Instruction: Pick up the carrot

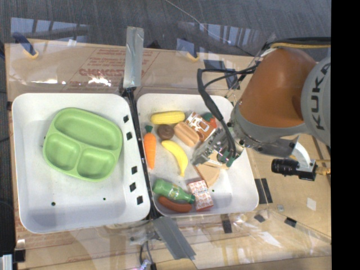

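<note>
carrot (149, 151): lies in the right bin (243, 191), hard against its left wall, just beside the divider between the two bins. Green top up-frame, tip down-frame.
long axis: runs roughly parallel to that left wall, near vertical in the camera view.
neighbours: brown round piece (165, 131) just off its upper right; banana (178, 156) to its right with a thin strip of bare bin floor between; corn (167, 117) above; green bottle (173, 191) below the tip, near but apart.
gripper (216, 151): sits over the right half of the same bin, above the cracker-like wedge (209, 174) and next to the hot dog (188, 134). Nothing visible between its fingers.
jaws: can't tell if apart or together, the wrist and cabling clutter that spot.
bearing: carrot is to the camera-left of the gripper, across the banana, at about the same height in frame. My read: the move is a sideways traverse toward the left wall.
approach: judging by the axis, jaws should close across the carrot's width, i.e. left-right in view.
room: tight on the wall side, a finger has little gap there; slightly better on the banana side.
risk: clipping the bin wall or nudging the banana.
left bin (34, 201): holds a green sectioned plate (83, 144), well apart, not in the way.
surface: taped cardboard under both bins.
</note>
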Controlling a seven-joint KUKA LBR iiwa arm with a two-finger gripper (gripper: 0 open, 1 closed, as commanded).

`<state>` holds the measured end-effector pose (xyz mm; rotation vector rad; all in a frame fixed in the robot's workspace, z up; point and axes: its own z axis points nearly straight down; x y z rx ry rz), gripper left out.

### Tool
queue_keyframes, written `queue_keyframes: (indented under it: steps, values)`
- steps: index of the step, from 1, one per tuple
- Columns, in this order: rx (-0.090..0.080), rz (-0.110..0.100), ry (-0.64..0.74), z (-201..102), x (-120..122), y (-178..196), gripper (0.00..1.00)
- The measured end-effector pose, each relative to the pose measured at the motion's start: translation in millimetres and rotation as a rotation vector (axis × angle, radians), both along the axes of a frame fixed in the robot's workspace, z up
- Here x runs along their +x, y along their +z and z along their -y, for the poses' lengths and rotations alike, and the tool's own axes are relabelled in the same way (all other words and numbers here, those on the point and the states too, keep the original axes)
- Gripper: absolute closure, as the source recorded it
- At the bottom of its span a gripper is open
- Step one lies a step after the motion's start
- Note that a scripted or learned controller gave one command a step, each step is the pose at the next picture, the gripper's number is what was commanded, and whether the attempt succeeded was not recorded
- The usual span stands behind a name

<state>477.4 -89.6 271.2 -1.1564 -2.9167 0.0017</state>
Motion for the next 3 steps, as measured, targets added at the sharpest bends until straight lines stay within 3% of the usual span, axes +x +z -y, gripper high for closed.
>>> queue_keyframes:
  steps: [1,3]
  values:
    - [0.002,-0.002,0.318,-61,14,-60,1.0]
    - [0.004,-0.001,0.92,-91,-1,-81,1.0]
